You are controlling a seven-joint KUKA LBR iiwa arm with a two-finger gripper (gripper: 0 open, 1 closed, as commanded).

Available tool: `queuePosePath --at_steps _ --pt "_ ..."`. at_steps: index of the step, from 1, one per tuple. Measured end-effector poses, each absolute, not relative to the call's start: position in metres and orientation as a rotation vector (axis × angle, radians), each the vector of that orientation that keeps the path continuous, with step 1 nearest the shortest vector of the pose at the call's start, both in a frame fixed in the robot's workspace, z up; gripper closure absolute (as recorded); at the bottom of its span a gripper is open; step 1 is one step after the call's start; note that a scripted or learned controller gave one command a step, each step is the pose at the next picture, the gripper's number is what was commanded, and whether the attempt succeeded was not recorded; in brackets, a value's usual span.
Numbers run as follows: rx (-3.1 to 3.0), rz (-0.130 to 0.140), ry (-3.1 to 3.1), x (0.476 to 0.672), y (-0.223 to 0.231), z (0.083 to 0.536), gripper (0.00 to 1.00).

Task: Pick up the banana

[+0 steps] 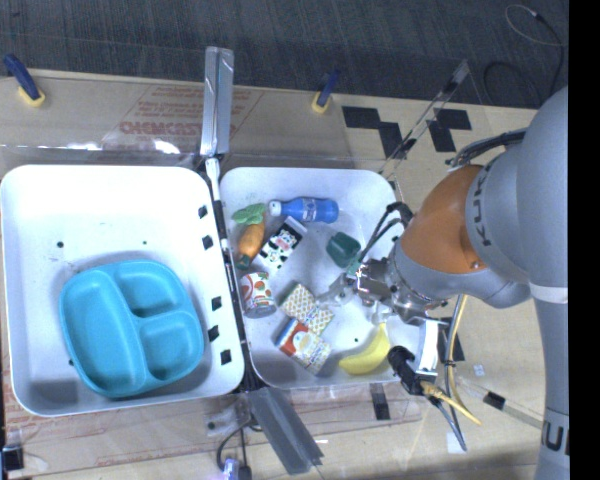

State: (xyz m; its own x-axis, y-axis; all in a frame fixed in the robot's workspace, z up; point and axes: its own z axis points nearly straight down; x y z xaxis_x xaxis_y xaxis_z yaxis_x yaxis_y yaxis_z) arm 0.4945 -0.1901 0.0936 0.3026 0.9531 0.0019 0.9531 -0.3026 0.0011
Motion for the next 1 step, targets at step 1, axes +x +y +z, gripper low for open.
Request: queuePosePath --at_steps 1 --pt "-2.448 -0.014 -1.977 0.4825 -0.2025 0.0954 0.00"
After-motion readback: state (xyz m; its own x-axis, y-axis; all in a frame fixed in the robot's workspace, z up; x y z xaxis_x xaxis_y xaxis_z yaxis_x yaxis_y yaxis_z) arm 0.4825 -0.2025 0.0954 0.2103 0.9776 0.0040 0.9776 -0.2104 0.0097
